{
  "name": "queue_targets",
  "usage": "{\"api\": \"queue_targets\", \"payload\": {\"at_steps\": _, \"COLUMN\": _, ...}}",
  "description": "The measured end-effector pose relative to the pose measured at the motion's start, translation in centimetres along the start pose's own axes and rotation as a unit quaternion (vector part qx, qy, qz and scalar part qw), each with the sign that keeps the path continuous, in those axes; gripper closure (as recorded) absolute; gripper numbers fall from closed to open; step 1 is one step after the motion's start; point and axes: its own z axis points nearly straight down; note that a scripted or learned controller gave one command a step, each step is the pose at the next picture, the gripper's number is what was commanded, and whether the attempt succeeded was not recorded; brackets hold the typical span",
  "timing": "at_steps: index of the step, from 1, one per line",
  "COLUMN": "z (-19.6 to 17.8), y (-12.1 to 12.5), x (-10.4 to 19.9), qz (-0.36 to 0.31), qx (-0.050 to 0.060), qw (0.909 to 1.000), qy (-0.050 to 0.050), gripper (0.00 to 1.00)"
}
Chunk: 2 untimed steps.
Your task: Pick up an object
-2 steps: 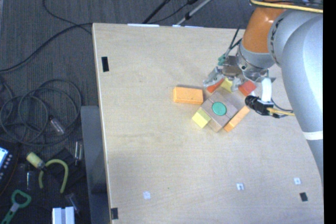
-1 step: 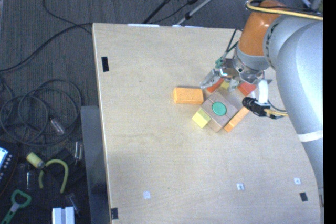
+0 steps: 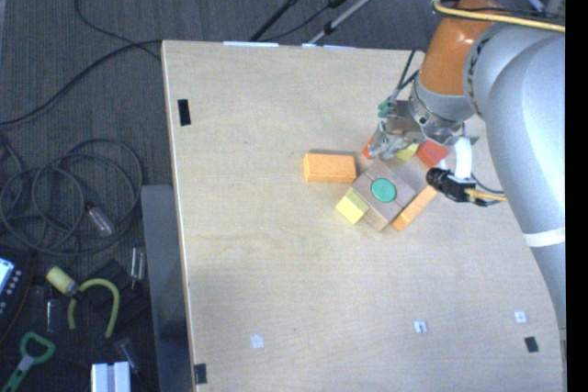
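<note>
Several small blocks cluster toward the right edge of the table (image 3: 276, 289): an orange block (image 3: 329, 167), a yellow cube (image 3: 351, 208), a tan block with a green disc (image 3: 383, 194) and a thin orange piece (image 3: 414, 207) touching its right side. The claw (image 3: 393, 140) hangs just above the tan block; whether it grips anything cannot be told.

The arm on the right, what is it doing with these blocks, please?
The grey arm reaches in from the right, with its gripper low over a small cluster of blocks on the wooden board. Just below it lie a block with a green disc, a yellow block and an orange block. No block is visibly lifted.
</note>
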Motion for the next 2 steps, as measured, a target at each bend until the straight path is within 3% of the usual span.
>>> {"api": "queue_targets", "payload": {"at_steps": 1, "z": 0.0, "y": 0.0, "x": 0.0, "qz": 0.0, "qx": 0.0, "qw": 1.0, "qy": 0.0, "gripper": 0.0}}
{"api": "queue_targets", "payload": {"at_steps": 2, "z": -0.89, "y": -0.01, "x": 0.01, "qz": 0.0, "qx": 0.0, "qw": 1.0, "qy": 0.0, "gripper": 1.0}}
